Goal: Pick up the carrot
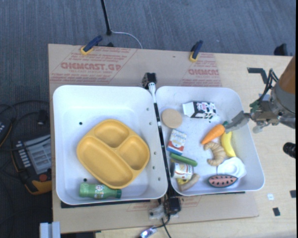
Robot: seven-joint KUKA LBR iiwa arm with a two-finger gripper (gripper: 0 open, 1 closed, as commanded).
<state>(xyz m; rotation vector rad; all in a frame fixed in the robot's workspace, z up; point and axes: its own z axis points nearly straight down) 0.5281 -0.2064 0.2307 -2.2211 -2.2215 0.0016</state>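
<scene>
The carrot (213, 133) lies tilted in the right bin (244, 180), its leafy end pointing toward two o'clock. A banana (228, 145) sits just beside it at four o'clock and a croissant (216, 154) touches or nearly touches its lower tip at six o'clock.

The crowding is the chief risk. A finger coming down on the banana side could land on the banana, or push the carrot against the croissant and roll it out of the grasp. The bin's right wall also stands close to that end, so a descent from the three o'clock side might strike the rim.

The gripper (262, 114) hangs over the bin's right rim, at about two o'clock from the carrot. Whether its fingers stand apart or together cannot be told from this view. Nothing appears held between them.
</scene>
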